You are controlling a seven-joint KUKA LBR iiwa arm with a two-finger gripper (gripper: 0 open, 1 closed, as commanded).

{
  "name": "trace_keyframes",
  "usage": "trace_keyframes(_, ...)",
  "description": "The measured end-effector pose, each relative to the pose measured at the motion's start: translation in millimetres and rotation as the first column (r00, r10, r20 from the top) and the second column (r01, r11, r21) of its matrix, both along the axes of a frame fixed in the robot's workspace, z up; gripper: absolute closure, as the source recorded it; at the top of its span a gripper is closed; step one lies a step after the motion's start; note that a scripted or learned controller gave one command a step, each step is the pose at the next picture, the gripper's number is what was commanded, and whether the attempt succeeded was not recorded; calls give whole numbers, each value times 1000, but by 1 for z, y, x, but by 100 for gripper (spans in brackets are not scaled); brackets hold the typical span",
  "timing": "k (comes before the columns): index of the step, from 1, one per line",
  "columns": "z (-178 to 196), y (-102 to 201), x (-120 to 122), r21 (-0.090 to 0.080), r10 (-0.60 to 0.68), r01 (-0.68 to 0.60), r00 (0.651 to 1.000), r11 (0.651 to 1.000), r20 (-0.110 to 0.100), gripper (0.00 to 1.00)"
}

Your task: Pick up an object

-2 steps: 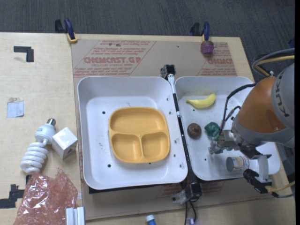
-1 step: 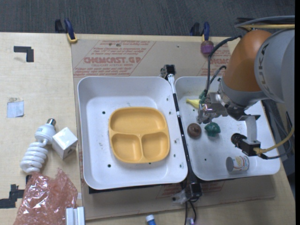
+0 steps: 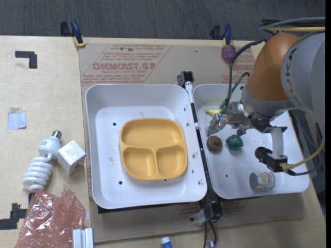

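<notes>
A pale wooden table (image 3: 41, 102) fills most of the frame, with dark grey carpeted floor (image 3: 155, 6) along the top. On the table lies a brown protective sheet printed with red lettering (image 3: 129, 61), held at its upper edge by two blue clamps — one at the upper left corner (image 3: 76, 33), one further right (image 3: 226, 33). Two shallow white plastic bins sit on that sheet side by side: the left bin (image 3: 103, 138) and the right bin (image 3: 227, 182), their inner rims touching. At the left of the frame, directly on the wood, lie a white spiral light bulb (image 3: 41, 161), a small white cube-shaped box (image 3: 71, 156) just beside it, and a crumpled pinkish plastic bag (image 3: 49, 218) at the lower left — near a black L-shaped mark (image 3: 28, 58) far above.
</notes>
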State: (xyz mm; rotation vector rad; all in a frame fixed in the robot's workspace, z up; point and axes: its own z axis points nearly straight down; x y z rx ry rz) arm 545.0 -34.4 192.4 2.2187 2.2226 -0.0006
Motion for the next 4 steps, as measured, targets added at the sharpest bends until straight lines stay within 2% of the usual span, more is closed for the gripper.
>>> trace_keyframes(1, -94, -85, -15, 0, -2, 2, 1000, 1000, -1, 0)
trace_keyframes(2, -100, -60, -60, 1, -4, 4, 1000, 1000, -2, 0)
trace_keyframes(3, -91, -60, -59, 0, -5, 5, 1000, 1000, 1, 100)
trace_keyframes(4, 0, 7, -67, 1, 0, 0, 1000, 1000, 1, 100)
